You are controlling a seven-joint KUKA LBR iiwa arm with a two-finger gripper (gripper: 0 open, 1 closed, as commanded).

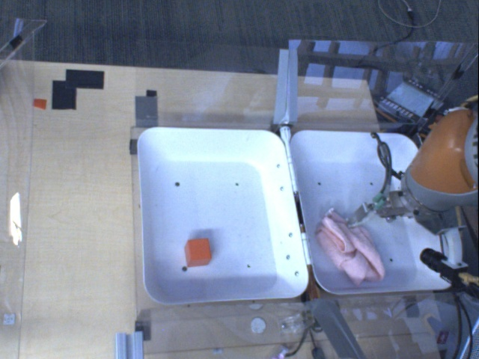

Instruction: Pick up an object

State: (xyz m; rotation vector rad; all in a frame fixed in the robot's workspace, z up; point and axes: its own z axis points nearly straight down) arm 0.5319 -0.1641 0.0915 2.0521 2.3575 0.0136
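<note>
The gripper point(367, 211) is poised low in the right bin point(337, 152) just beside the pink cloth point(349, 249), presumably to grasp it, though its grasp state cannot be told.

Wooden bench point(82, 223), pale, under both bins. Black L-shaped mark point(73, 87) at far left, small orange square point(40, 104) just beside it on left. Grey block point(147, 111) near left bin's far corner. Grey upright divider point(285, 88) rises from far end of gap between bins. Dark carpet point(187, 13) beyond bench. Thin cable loop point(408, 10) on carpet, upper right. Clear panel point(19, 126) along left edge.
</note>
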